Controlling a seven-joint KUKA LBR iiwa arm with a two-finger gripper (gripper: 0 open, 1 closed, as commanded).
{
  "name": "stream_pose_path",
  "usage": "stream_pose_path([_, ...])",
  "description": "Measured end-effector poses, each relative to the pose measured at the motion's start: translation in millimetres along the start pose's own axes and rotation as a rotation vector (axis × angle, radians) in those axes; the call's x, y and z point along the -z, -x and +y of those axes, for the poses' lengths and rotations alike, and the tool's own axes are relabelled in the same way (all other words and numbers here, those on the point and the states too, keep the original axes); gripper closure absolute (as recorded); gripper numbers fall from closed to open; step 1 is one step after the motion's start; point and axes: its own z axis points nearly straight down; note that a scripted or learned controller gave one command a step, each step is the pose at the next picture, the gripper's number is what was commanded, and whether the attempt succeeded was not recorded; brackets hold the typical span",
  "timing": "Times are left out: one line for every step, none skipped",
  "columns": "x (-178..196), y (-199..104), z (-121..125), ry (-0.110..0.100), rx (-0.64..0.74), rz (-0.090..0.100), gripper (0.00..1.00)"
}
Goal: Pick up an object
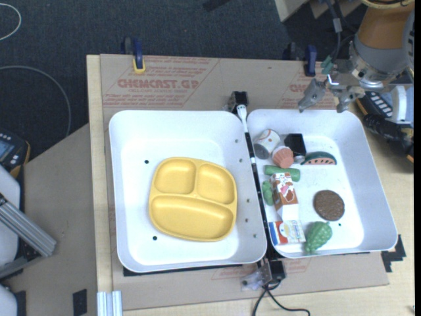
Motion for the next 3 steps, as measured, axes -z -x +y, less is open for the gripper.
stream_pose_path([11,0,1,0.004,0.001,-0.001,1.0])
stream_pose_path([173,-23,-65,0.02,0.003,-0.002,1.0])
stream_pose_path([72,-60,-72,-0.007,0.003,0.001,1.0])
